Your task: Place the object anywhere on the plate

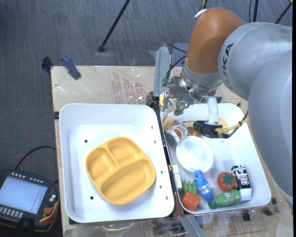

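A yellow plate (121, 169) with three compartments lies in the left bin (71, 117). The right bin (259, 174) holds several small things: a white bowl (194, 154), a blue bottle (202, 184), a tomato (226, 180), a green bottle (226, 198), a red pepper (191, 200), a small black-and-white carton (241, 177) and a round tin (178, 131). My gripper (175, 102) hangs over the far left corner of the right bin, under the orange wrist band. Its lower part is hidden among the mount and cables.
A grey wall divides the two bins (164, 137). A teach pendant (22, 196) lies on the floor at the lower left. A tripod leg (116, 19) stands beyond the bench. The big grey arm (266, 83) covers the right side of the right bin.
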`<state>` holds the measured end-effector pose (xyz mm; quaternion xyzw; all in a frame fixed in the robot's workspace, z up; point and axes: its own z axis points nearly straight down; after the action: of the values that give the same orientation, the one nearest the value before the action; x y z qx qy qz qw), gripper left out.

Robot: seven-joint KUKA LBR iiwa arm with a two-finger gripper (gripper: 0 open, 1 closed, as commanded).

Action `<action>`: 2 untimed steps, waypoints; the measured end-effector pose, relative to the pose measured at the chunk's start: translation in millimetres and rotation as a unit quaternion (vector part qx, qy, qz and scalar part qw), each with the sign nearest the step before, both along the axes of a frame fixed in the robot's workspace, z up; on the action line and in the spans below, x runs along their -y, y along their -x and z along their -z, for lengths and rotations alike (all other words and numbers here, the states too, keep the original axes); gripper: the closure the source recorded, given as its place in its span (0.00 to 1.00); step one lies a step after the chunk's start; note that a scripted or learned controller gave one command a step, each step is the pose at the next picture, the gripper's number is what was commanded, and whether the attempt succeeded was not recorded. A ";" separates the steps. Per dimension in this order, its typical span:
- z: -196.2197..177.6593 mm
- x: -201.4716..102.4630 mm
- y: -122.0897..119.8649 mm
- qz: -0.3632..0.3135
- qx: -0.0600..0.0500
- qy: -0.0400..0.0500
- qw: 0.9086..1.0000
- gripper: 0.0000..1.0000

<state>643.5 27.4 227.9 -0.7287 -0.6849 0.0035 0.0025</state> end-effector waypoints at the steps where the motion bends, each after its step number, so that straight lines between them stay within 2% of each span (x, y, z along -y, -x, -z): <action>1: 37.4 -94.6 66.5 -0.098 0.000 -0.001 0.995 1.00; 2: 21.5 -167.7 90.4 -0.165 0.002 -0.001 0.986 1.00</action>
<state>553.1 195.1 206.4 -0.6054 -0.7959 0.0018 0.0015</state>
